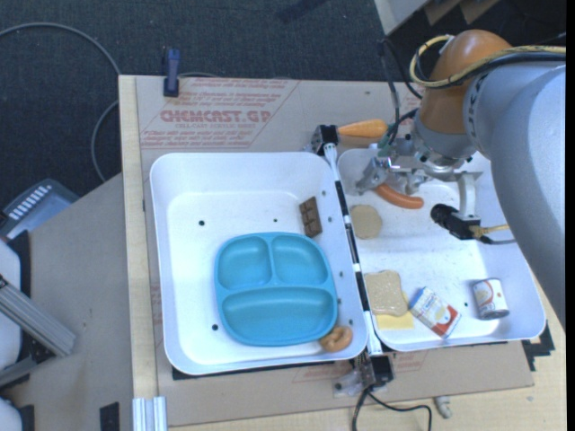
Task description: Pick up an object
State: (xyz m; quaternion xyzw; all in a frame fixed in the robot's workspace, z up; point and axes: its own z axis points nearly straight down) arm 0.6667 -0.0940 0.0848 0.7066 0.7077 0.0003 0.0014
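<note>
Gripper over the hot dog at the back of the right bin.

The gripper (393, 171) sits low in the right bin (512, 268), near its far-left corner, and the hot dog (401, 197) lies just below it, on the side toward the camera. The hot dog's long axis runs left to right across the bin floor, tilting slightly down to the right. It is a slim orange-red sausage shape with rounded ends, its left end partly hidden under the metal of the gripper. Whether the gripper is spread or closed I cannot tell, and nothing is seen held. Judging by this, the grasp needs only a short drop.
</note>
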